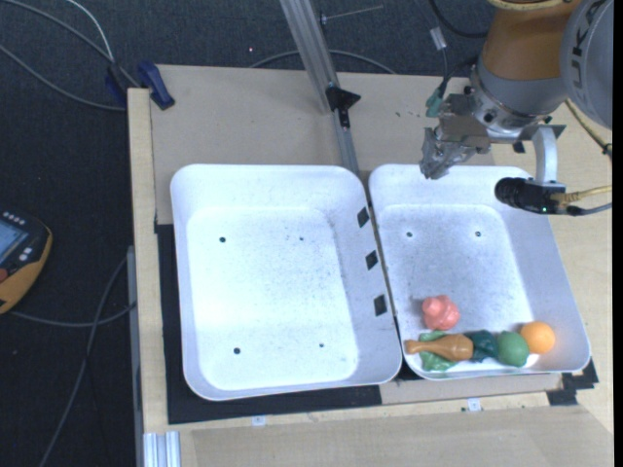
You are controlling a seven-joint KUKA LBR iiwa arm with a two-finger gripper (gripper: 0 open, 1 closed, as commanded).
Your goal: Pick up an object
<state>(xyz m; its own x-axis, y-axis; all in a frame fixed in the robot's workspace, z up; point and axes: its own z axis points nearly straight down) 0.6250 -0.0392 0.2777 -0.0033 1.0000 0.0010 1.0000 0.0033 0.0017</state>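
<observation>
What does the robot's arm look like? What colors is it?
The arm is chunky and rounded, grey with a wide orange band above the wrist. Its gripper is small, dark grey metal. Thin black cables run alongside it, and a black gadget hangs from a silvery bracket.

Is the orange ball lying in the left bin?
No, the orange ball lies in the near right corner of the right bin, beside the green object.

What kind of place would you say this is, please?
Probably a robot-grasping lab bench: a grey and orange robot arm above two shallow white plastic bins, small toy foods, loose cables.
</observation>
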